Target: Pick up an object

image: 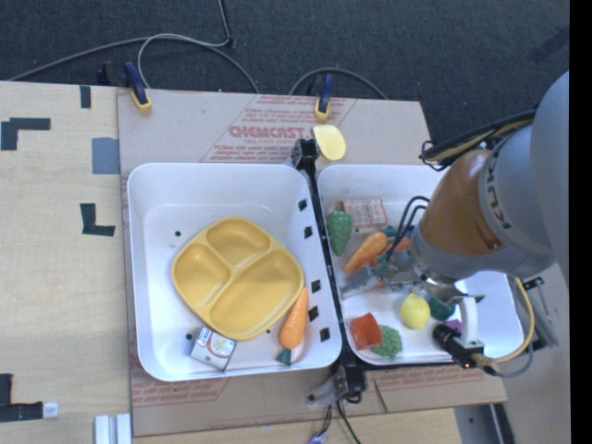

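From the overhead camera view, two white bins sit side by side on a cardboard-covered bench. The left bin holds a yellow divided plate, a toy carrot leaning against the plate's lower right edge, and a small printed carton near the bottom wall. The right bin is more crowded: a green toy pepper, a second carrot, a printed card or packet near the top, a red block touching a green broccoli-like piece, and a yellow lemon-shaped toy. The arm reaches in from the right, its orange band above the right bin, and the gripper sits low between the carrot and the lemon; whether it is apart or closed cannot be told, since the wrist hides the tips. The carrot beside the gripper looks the likeliest target. It appears to be light, rigid moulded plastic, smooth and somewhat slippery, tapering toward one end, so a grasp across its thicker middle would probably hold better than one near the narrow tip, where it could squirt out.
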